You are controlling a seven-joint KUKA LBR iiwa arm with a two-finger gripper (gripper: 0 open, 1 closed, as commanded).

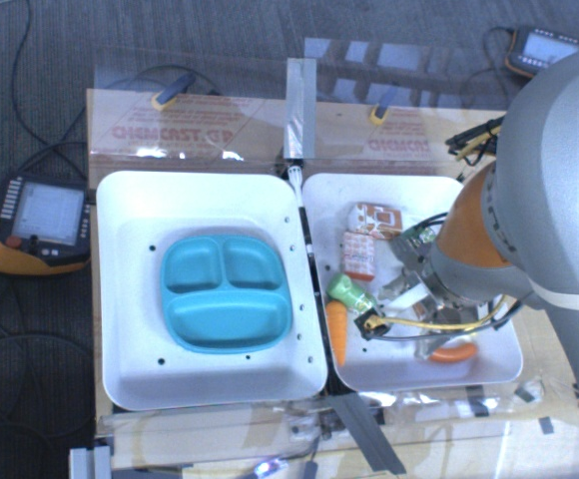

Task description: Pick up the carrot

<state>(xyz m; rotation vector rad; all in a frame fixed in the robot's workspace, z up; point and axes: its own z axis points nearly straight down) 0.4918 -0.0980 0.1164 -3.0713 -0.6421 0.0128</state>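
- Orange against white: the carrot [337, 333] lies on the floor of the right bin [489, 372], lengthwise along that bin's left wall, with its green top pointing away from the near edge.
- From my screen the gripper [394, 302] sits low over the right bin, and the carrot is just to its left and slightly nearer the front of the bench.
- I cannot tell whether the tool is apart or together; the wrist body and yellow cabling hide that part.
- Nothing orange shows inside the tool, so I judge the carrot not yet grasped; this looks like the approach step.
- Behind the tool lies a red-and-white packet [361, 242]; on its other side, toward the arm, sits a small red-orange item [454, 351] I cannot identify.
- Well off to the left, the other bin holds a blue divided tray [228, 292].
- Next I would expect a short shift left toward the wall, then a descent lined up across the carrot's narrow width; the wall leaves little room.
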